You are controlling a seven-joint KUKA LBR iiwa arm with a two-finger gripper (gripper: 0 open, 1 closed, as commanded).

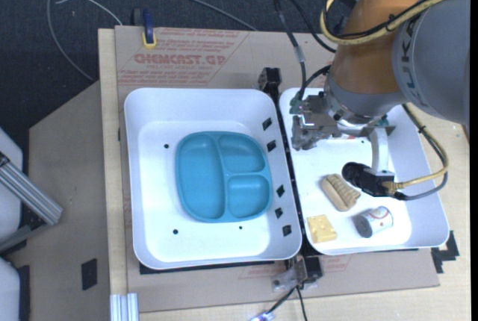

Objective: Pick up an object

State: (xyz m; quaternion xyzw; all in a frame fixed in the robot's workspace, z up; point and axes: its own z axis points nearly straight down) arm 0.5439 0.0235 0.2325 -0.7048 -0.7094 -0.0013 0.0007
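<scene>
The right bin point(418, 155) holds three small objects near its front. A tan ridged piece point(340, 192) lies in the middle, a yellow square block point(321, 228) sits at the front left corner, and a grey and white rounded item point(373, 221) rests to its right. My gripper point(307, 132) hangs below the grey and orange arm point(373, 36) over the back left part of this bin, beside the wall between the bins. It stands behind and left of the tan piece, apart from it. I see nothing held in it.
A blue divided plate point(223, 175) lies in the left bin point(149, 125). A black fitting point(364, 177) with a yellow cable point(426, 179) hangs from the arm just right of the tan piece. Cables run across the dark floor behind the bench.
</scene>
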